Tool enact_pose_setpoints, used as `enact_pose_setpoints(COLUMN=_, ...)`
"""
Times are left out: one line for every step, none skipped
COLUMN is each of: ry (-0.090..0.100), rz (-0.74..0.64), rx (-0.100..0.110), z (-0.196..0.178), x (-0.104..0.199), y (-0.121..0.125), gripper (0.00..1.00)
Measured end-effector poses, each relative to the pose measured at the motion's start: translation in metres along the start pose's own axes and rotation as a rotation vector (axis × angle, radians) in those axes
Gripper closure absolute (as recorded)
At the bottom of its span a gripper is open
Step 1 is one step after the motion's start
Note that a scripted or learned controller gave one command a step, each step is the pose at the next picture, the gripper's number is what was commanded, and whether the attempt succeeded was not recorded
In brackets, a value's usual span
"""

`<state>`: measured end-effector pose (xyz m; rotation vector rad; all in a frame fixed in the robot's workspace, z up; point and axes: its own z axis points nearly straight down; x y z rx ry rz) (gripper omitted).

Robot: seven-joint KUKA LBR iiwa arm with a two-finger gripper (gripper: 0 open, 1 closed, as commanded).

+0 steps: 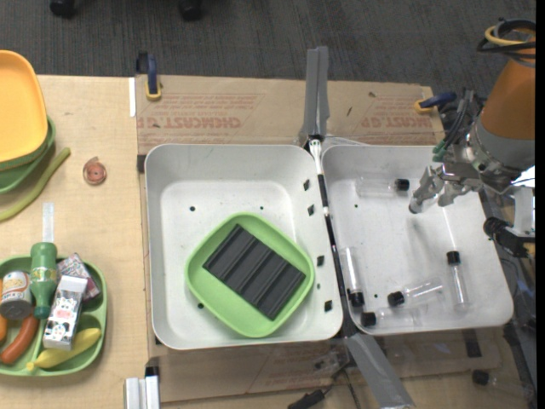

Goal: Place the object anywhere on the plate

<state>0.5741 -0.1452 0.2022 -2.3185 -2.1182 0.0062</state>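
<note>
Here the dark ridged block (pixel 256 268) lies diagonally across the plate (pixel 204 254).

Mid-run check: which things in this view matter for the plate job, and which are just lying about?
Job:
- green plate in the left bin
- clear tubes with black caps in the right bin
- the hand above the right bin

Lying about:
- toy food tray
- yellow plates
- blue clamps

A robotics lab: a bench (pixel 102 228) with white bins (pixel 170 228), cardboard lining (pixel 221 109), clamps (pixel 150 79) and office-chair casters (pixel 61 5) behind
</note>
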Motion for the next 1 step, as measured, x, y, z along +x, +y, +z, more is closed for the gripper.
enact_pose_setpoints(ry=0.000, rz=0.000, rx=-0.001, z=-0.0001, x=-0.0001, y=0.0001, gripper=0.00)
